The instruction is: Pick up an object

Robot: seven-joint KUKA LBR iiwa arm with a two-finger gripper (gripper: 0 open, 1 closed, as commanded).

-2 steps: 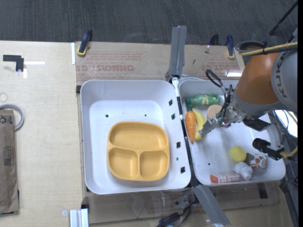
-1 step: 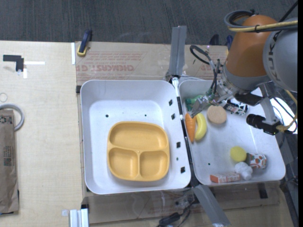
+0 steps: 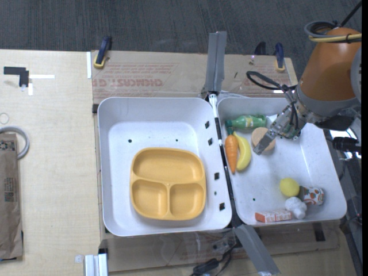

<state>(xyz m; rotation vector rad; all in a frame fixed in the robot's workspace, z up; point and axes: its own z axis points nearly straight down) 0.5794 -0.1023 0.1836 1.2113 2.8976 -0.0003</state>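
Gripper (image 3: 265,144): lowered into the right bin (image 3: 322,171), at a tan round block (image 3: 261,137); its state cannot be told.
Block: lies just right of the banana (image 3: 244,153) and carrot (image 3: 230,151), below the green bottle (image 3: 246,121).
Left bin (image 3: 109,171): a yellow tray (image 3: 168,184) is held.

arm (image 3: 330,68) cut off at right edge, brown bag (image 3: 10,194) cropped at left, end effector (image 3: 265,144) blurred

A single fixed camera looks down at a slant from above the bench (image 3: 46,154), far enough back to take in both the left bin (image 3: 106,171) and right bin (image 3: 330,171), the arm (image 3: 328,68) entering from the right
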